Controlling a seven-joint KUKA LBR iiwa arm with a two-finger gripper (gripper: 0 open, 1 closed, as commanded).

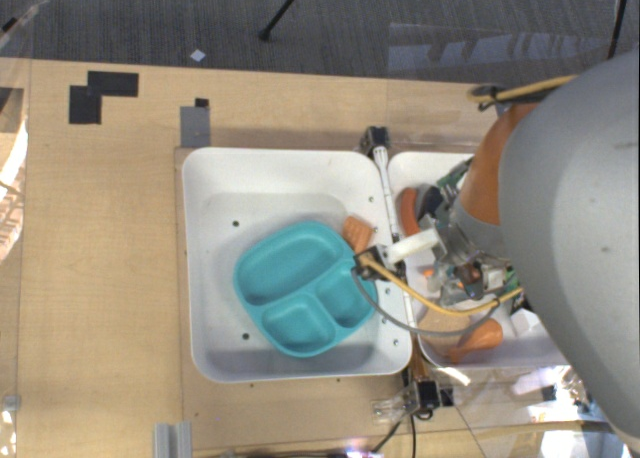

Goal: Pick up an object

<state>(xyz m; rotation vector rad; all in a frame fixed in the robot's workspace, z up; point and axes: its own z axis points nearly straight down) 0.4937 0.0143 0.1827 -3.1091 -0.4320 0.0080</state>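
- One teal divided plate (300, 289) lies in the left white bin (215, 246), long axis running upper left to lower right.
- Two white bins; right bin (425, 168).
- Claw (455, 271): grip state cannot be told.

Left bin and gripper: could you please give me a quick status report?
Gripper low over the right bin, fingers hidden. Teal tray and an orange piece lie in the left bin, untouched. Arm covers most of the right bin.

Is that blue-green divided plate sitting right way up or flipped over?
Right way up. The teal plate lies in the left bin with its three hollow compartments facing upward.
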